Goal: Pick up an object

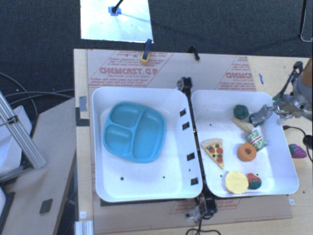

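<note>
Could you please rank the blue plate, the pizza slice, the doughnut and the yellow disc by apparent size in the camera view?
1. blue plate, by far the largest
2. pizza slice
3. yellow disc
4. doughnut

The pizza slice and yellow disc look close, so their order is unsure.

The arm (304,89) is grey metal, with an orange-brown band at the frame's edge above the wrist. A dark cable (288,82) runs along its upper side, curving toward the wrist. The wrist section is a pale grey, rounded housing. The tool (261,115) is grey metal with darker, blunt tips, mounted on a short bracket. Screws and markings are too small to tell.
</note>
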Available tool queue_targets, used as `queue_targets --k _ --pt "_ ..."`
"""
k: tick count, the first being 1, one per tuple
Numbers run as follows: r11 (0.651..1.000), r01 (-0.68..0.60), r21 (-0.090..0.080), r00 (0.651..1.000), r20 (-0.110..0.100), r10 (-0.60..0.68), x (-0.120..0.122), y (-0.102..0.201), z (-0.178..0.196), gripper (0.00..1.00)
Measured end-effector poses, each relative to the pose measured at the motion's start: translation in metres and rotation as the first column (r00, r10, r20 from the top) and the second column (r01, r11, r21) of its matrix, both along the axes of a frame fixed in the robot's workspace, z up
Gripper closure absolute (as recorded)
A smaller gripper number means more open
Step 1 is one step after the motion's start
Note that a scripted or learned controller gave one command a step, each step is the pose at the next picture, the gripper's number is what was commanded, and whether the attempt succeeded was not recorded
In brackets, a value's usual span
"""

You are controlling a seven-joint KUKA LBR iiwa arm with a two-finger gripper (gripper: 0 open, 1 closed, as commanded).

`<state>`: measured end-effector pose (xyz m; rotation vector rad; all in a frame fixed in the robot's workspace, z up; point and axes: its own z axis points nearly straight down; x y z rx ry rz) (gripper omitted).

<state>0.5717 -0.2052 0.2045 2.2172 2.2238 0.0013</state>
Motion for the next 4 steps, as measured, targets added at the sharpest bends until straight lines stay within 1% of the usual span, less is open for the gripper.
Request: queue_targets --k 1,2,3,4 --pt "1.0 0.002 -0.001 1.0 -0.001 -0.002 -0.003 -0.001 -0.125 0.0" --pt "1.0 0.002 0.001 1.0 -0.003 -0.002 -0.034 0.011 -0.12 0.0" --pt "1.0 0.001 -0.002 1.0 0.004 -0.001 -0.031 0.01 -0.109 1.0" --pt "1.0 -0.008 0.003 1.0 -0.001 0.008 -0.064 0.12 -0.11 1.0"
